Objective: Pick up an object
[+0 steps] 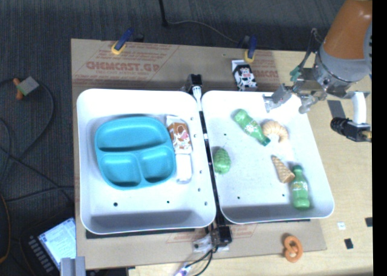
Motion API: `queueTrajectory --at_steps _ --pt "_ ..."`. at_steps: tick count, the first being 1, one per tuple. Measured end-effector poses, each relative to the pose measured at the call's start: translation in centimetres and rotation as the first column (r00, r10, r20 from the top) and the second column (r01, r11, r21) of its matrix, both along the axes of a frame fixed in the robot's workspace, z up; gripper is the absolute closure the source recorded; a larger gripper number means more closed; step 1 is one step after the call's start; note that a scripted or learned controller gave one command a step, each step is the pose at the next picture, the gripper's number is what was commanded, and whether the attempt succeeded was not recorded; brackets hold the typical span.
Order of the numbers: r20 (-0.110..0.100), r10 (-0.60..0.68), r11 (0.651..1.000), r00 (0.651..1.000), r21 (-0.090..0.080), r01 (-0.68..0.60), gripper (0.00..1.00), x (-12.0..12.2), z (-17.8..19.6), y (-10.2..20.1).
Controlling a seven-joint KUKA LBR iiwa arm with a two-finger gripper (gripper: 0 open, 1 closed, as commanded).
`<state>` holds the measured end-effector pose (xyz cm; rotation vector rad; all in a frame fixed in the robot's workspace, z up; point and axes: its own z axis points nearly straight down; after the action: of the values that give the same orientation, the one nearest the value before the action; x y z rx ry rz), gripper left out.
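So the right bin is where all the pickable stuff sits: a green bottle lying at a slant near the top, a croissant-looking pastry touching its lower end, an ice cream cone further down, a second green bottle by the right wall, and a green lumpy thing over by the left wall. Everything's scattered loose, probably so the arm can go for any of them. The left bin holds a blue divided tray with a small packet beside it. The arm comes in from the right, wrist tilted down-left, with the gripper hovering over the top right corner of the right bin, nearest the pastry. Jaws look spread apart with nothing between them. My guess is it's lining up for a drop toward the pastry or bottle.
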<state>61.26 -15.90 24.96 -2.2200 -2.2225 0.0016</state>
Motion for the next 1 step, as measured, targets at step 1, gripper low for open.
queueTrajectory --at_steps 1 --pt "0.000 0.000 1.000 1.000 0.000 0.000 0.00 0.00 0.00 0.00"
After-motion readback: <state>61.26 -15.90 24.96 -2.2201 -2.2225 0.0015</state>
